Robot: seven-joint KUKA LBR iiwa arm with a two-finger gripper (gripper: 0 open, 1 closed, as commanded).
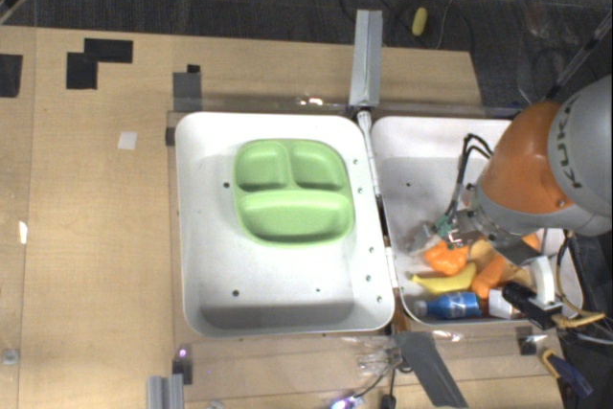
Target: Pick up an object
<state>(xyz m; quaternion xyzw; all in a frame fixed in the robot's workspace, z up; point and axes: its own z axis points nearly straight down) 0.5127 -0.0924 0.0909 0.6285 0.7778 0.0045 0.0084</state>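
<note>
- Clutter fills the right bin [421, 148] front corner: orange piece [444, 258], yellow banana-like piece [446, 281], blue bottle [452, 306], all touching.
- The end effector [458, 227] hangs just above the orange piece; its opening cannot be told.
- These look light, smooth, probably slippery plastic; gripping the orange piece across its narrow width seems safest.
- The left bin [206, 302] carries a green divided tray [291, 191].

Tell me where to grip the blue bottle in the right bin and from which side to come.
Grip the blue bottle across the middle of its body, coming down from above. It lies on its side along the right bin's near wall, long axis left to right, so close the pincer across its narrow width. The banana lies tight against its far side, leaving little finger room there; this is a judgement.
</note>
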